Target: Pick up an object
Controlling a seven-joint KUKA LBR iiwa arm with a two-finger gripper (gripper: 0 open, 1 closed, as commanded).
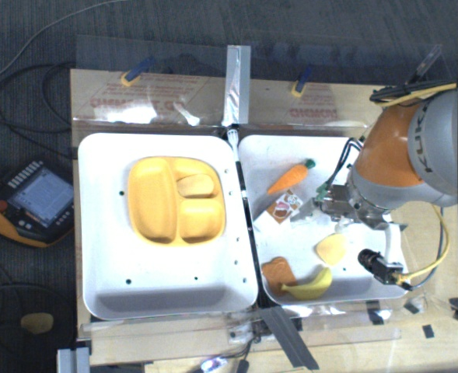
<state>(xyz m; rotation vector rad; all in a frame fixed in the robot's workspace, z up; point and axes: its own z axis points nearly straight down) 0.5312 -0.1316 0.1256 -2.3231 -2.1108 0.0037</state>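
Note:
In the right bin (353, 148) lie an orange carrot (288, 178) with a green top, a small red and white packet (286, 207), a pale yellow slice (331, 248), a banana (309, 284) and a brown piece (277, 270). My gripper (335, 201) hangs over the middle of this bin, just right of the packet and above the yellow slice. Nothing is seen held in it.
The left bin (104, 278) holds a yellow divided plate (152, 208) with a tan piece (196, 185) in its upper right compartment. The grey arm with its orange band (392, 158) covers the right bin's right side. A handheld controller (28, 202) lies on the floor at left.

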